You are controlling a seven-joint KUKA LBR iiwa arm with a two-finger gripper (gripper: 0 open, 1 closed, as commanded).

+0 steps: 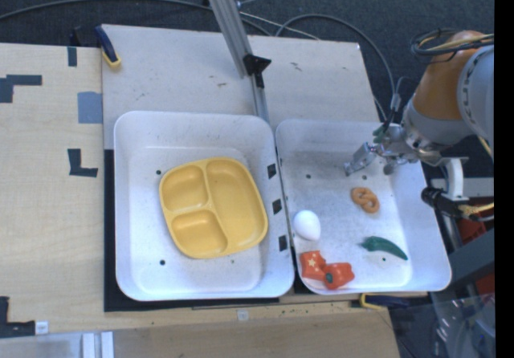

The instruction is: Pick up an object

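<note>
The right bin (418,268) holds an orange pretzel-shaped piece (365,199), a white egg (306,225), a green chili pepper (384,247) and a red and orange toy (325,268). My gripper (371,165) hangs over the bin's upper right part, just above the pretzel piece in the view. Its fingers are spread open with nothing between them. The egg and the red toy lie near the bin's left wall, well away from the gripper.
A yellow divided plate (213,206) lies in the left bin (128,268). A metal pole (229,15) slants down to the ridge between the bins. Cables run across the dark floor behind the bench.
</note>
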